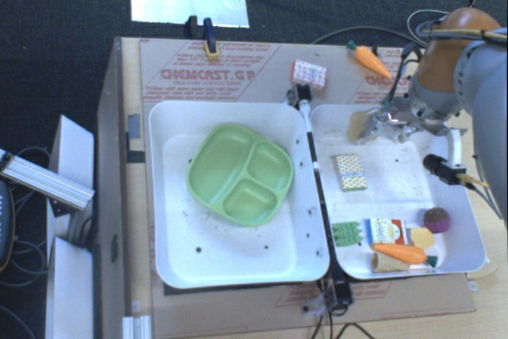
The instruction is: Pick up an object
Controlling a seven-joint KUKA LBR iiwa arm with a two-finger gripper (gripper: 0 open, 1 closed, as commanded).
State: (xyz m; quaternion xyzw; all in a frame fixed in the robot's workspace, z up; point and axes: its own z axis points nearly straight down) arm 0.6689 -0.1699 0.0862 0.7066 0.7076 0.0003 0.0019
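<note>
A: Hanging low over the far end of one white bin (468, 250), with the fingers (379, 121) pressing close to a small tan piece (361, 125). Not managing to tell how wide the fingers are standing, nor whether anything is sitting between them.

B: Taking the tan piece as the likeliest target, then, lying just beside the fingers and perhaps touching them?

A: Guessing so. Worrying about a closing beside the piece instead of around it, nudging it toward the bin wall. Worrying too about a thin, glancing hold letting go on the lift.

B: Counting now?

A: Counting two bins: the one under the fingers and the other bin (171, 250) well apart across the divider. Finding one green divided plate (240, 175) there. Finding one patterned pad (350, 171) a little camera-side of the fingers.

B: And farther camera-side?

A: Clustering well apart from the fingers: one green pod (346, 233), one printed box (385, 230), one carrot (399, 252), one yellow bit (422, 238), one purple lump (436, 219). Lying beyond the fingers on the counter (230, 75): a second carrot (371, 59) and one small packet (309, 74). Making two carrots in all.
</note>
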